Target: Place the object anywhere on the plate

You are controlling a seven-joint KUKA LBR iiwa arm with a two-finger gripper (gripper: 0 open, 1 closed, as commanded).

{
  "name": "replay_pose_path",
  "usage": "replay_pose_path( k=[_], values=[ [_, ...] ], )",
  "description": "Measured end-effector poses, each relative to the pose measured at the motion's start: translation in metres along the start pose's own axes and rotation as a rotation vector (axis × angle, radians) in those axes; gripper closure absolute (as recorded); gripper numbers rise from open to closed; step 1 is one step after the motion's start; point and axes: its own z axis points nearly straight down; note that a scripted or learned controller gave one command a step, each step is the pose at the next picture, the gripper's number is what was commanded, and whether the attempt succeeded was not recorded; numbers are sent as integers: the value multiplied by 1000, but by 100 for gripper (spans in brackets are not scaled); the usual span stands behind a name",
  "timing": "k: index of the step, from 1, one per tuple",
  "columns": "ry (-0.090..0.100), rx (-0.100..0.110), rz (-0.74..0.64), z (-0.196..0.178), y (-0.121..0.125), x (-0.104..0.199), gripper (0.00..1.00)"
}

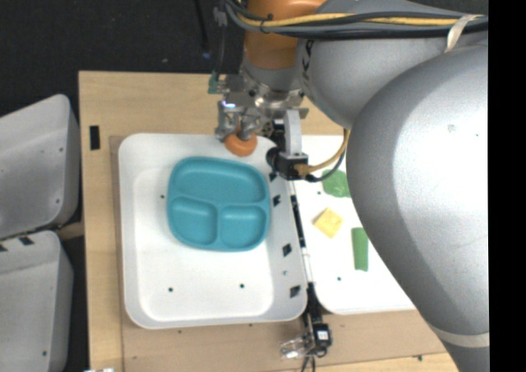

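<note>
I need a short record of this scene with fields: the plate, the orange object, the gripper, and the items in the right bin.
plate: teal divided plate, lying in the left bin
orange object: small orange object, at the gripper's tip, just beyond the plate's far edge
gripper: gripper, above the left bin's far side
right bin: right bin with yellow piece and green stick

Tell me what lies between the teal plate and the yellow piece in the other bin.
In the camera view, between the teal plate and the yellow piece lie bare white bin floor and the two bins' adjoining rims.
</note>
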Motion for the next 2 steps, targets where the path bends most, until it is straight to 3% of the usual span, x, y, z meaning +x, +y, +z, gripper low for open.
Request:
replay_pose_path(
  k=[1, 2],
  values=[
    [0, 3, 1, -2, -11, 35, 100],
    [-2, 3, 3, -2, -10, 32, 0]
  ],
)
